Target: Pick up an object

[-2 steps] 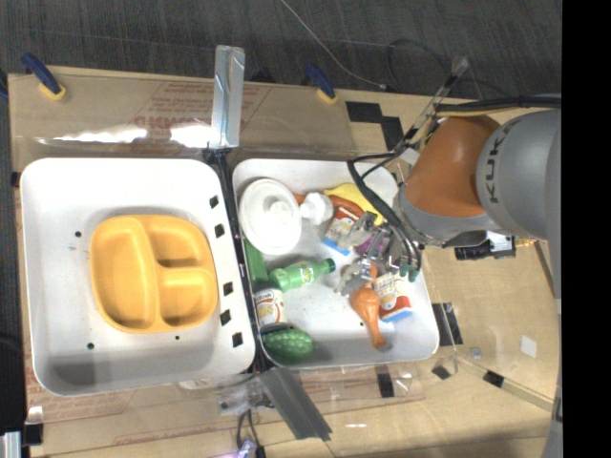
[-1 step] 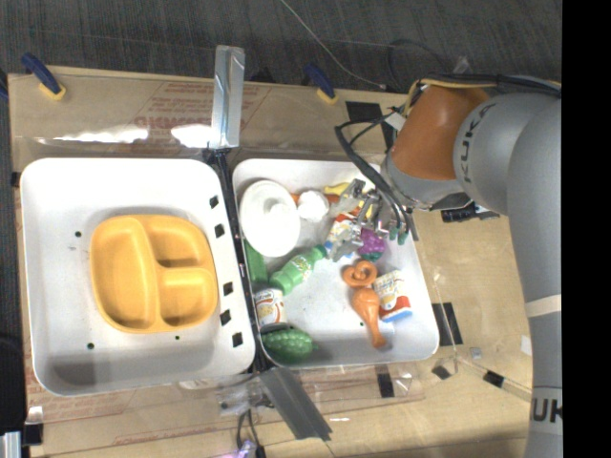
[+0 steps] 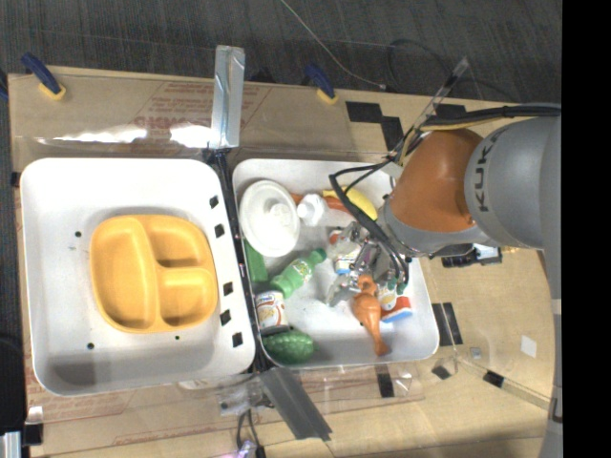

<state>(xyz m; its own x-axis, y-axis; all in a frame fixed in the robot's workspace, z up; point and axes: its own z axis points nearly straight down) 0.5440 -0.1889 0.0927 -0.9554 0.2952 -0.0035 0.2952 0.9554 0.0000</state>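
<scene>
Cardboard [image 3: 286, 98] covers the bench under two bins. Gripper [image 3: 368, 273] sits low in right bin [image 3: 420, 337] above carrot [image 3: 370, 315]; opening cannot be determined

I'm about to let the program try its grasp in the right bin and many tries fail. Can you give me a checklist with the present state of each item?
1. Gripper is over the right bin: ok.
2. A target sits close by, the orange carrot-like toy: ok.
3. Target free of neighbours: not ok, clutter touches it.
4. Finger opening: cannot tell.
5. Cables clear of the objects: cannot tell.
6. Left bin with yellow tray out of the way: ok.
</scene>
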